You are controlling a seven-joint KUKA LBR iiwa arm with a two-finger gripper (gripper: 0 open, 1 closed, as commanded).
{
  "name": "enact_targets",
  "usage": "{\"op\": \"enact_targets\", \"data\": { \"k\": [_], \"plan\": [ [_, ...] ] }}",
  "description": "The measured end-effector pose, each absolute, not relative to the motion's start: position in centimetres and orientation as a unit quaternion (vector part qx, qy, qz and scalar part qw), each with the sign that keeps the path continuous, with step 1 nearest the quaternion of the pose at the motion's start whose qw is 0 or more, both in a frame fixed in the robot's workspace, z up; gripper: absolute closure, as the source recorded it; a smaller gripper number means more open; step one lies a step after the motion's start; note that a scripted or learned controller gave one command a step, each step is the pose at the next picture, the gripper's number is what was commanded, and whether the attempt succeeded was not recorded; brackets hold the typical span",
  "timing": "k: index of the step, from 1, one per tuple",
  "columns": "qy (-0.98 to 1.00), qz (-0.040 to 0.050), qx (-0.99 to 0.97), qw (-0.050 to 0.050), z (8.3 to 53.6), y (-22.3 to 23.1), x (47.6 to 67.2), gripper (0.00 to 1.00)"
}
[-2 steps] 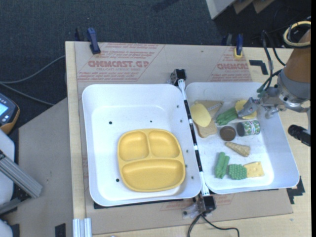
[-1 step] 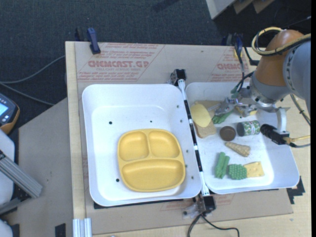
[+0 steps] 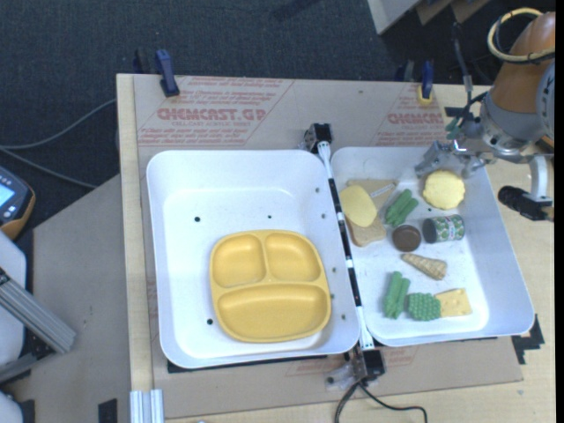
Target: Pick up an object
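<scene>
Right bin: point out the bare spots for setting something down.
In the right bin, bare floor lies along the right wall beside the can and cheese wedge. From potato to broccoli it is crowded. The gripper hovers by the yellow ball.

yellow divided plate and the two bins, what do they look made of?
Yellow divided plate: likely moulded plastic, semi-matte; one uniform colour, rounded compartment ridges, soft highlights. Left bin and right bin: probably thin formed plastic, smooth white with slight sheen; rounded corners and a curled rim. Can't rule out coated metal from this view.
</scene>
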State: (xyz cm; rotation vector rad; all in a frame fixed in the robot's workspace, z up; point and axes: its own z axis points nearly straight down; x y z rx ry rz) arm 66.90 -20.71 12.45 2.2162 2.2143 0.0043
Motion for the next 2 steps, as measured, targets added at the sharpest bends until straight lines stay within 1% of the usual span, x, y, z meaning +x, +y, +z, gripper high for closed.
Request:
{"op": "enact_targets", "data": {
  "k": [1,2],
  "plan": [
    [0.708,-0.0007,0.707,-0.001,8.3,-19.1,66.6,0.00],
    [0.708,0.0004,0.706,0.002,9.6,-19.2,66.8,1.00]
  ]
}}
